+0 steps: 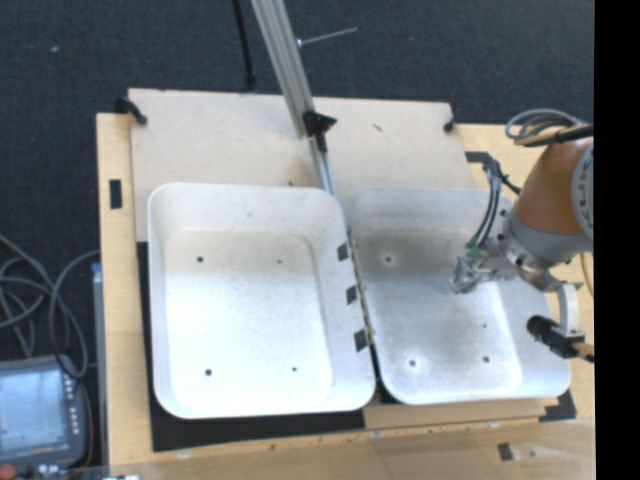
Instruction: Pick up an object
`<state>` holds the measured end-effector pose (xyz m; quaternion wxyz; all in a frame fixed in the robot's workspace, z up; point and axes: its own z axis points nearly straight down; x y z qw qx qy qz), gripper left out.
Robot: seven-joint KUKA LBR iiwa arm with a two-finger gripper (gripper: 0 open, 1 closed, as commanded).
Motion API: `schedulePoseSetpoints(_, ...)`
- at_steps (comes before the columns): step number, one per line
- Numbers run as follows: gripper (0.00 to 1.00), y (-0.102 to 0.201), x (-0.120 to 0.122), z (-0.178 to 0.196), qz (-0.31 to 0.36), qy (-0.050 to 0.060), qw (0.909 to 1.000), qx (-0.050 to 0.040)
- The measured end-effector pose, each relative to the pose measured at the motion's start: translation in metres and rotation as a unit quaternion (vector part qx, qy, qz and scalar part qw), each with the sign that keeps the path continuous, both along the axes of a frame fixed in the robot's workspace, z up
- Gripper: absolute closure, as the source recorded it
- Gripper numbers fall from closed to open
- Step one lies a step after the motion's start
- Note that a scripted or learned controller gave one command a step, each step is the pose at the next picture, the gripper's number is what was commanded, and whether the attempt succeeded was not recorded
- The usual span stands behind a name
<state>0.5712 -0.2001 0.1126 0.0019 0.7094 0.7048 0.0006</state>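
My gripper [468, 276] hangs low over the right white bin [400, 206], in its right half near the middle of the floor. Above it the grey wrist and the orange band [553, 193] reach in from the right edge. The gripper looks small and dark against the speckled bin floor, and I see nothing between or under it. The left white bin [160, 213] lies beside it, well away from the arm.
A slanted aluminium post [285, 53] rises from the back of the bench between the bins. Black clips [352, 293] join the two bins. Cables [30, 288] and a small screen [35, 408] sit off the bench at the left.
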Motion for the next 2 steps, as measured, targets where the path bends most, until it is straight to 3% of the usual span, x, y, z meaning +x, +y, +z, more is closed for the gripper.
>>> schedulePoseSetpoints(2, 1.0, -0.004, 0.007, 0.095, 0.005, -0.002, 1.0, 0.0)
